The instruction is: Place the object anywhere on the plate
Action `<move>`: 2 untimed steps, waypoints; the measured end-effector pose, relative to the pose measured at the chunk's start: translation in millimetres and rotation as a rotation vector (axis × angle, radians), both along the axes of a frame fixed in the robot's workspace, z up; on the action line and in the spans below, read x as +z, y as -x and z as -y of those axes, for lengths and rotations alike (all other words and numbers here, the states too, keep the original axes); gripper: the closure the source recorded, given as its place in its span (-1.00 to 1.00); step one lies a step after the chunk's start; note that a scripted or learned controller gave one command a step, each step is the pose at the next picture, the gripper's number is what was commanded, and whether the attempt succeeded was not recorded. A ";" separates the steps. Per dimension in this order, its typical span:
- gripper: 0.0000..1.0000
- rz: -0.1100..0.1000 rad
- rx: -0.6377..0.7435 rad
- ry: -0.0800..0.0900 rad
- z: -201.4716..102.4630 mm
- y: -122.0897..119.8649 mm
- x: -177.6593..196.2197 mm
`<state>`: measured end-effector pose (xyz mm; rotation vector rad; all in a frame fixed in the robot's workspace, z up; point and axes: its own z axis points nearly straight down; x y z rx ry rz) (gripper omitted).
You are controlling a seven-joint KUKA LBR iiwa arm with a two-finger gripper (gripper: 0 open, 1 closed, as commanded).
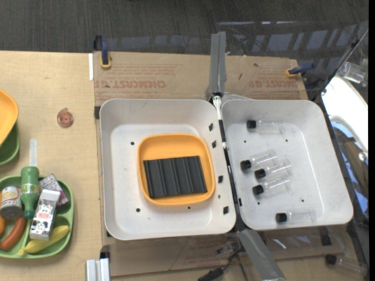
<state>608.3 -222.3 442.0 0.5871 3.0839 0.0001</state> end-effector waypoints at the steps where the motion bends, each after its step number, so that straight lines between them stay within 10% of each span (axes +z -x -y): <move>1: 1.00 0.002 0.325 0.000 -0.8 -38.5 -0.7; 2: 1.00 0.001 0.597 0.001 0.0 61.4 0.2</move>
